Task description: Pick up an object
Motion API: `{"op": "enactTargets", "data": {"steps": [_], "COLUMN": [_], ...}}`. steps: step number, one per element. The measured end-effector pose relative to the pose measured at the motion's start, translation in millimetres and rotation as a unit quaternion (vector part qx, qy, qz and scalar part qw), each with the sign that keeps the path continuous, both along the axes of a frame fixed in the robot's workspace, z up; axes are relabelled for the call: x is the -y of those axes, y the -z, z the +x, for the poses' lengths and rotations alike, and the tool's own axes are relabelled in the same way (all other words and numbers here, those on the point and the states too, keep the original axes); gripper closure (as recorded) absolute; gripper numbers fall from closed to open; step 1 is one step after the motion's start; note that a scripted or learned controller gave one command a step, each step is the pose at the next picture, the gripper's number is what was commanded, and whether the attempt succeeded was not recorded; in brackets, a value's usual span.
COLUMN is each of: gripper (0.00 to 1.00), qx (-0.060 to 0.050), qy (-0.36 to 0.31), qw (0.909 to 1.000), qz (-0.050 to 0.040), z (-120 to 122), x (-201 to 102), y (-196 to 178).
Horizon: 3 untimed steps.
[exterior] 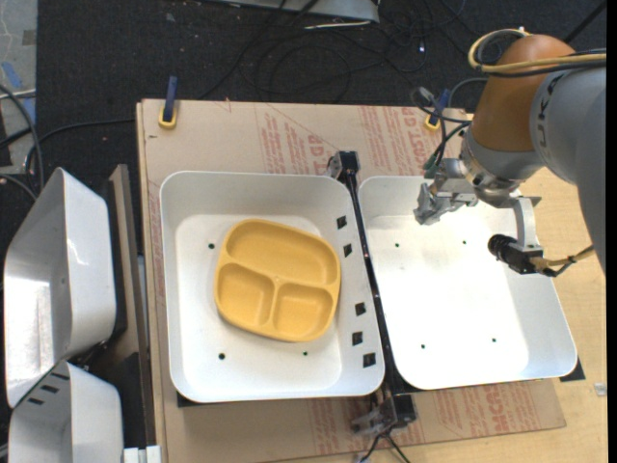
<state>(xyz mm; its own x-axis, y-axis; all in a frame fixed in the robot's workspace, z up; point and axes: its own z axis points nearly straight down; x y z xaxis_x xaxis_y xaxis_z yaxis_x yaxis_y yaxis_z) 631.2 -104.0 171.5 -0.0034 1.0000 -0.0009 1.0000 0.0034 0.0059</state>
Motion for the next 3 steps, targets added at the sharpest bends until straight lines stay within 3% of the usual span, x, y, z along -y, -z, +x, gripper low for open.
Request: {"op": "enactTargets", "data": {"steps": [1,2,3], "gripper": [1.0,1.0,1.0], "qx": [0.001,-0.004,-0.005], "qy": [-0.001,-0.001,-0.002], "qw": [1.0,1.0,1.0], "qz": [-0.0003,0.0001,0.0012], "z": [8,8,-19], "x": [0,0,-48], "y": [-62,-47,-39]}}
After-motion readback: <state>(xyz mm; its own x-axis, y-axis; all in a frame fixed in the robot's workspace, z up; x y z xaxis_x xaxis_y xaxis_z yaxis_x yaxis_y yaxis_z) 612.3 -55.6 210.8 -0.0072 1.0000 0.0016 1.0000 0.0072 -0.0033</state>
